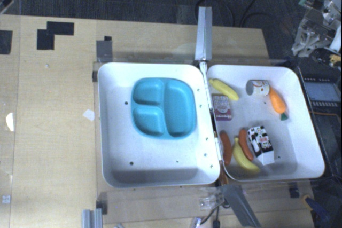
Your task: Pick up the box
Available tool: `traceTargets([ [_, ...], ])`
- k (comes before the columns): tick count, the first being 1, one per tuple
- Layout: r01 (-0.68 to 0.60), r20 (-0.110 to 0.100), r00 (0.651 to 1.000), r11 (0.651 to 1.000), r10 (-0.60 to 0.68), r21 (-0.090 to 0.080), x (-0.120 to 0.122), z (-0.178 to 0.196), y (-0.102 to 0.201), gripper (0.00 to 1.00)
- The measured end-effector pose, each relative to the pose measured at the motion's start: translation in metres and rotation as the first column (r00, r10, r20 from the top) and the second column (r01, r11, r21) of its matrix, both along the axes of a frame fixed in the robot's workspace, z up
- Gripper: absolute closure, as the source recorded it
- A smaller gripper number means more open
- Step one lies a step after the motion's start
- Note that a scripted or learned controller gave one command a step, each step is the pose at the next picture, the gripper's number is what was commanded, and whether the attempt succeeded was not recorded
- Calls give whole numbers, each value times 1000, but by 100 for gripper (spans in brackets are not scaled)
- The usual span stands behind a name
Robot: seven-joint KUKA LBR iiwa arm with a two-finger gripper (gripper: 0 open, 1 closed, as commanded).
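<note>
A white box with a black pattern (262, 144) lies in the right bin (299, 83), near its front, touching a yellow banana (245, 159) and a red sausage (246, 139). A small dark red box (222, 107) lies flat against the same bin's left wall. My gripper (308, 44) hangs at the top right, outside the bin and past its far right corner, well away from both boxes. Nothing shows in its grasp.
The right bin also holds a second banana (224, 89), a small can (258, 87) on its side, an orange carrot (277, 102) and another sausage (226, 147). A blue divided plate (163, 107) sits in the left bin (115, 131). A metal post (204, 34) stands behind the divide.
</note>
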State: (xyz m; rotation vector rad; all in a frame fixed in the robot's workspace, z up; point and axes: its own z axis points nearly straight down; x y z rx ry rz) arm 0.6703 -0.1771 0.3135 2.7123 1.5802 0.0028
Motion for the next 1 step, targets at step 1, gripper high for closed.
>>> traceTargets([
  [1,-48,-1,999,999,48,1,0,-4,20,100],
])
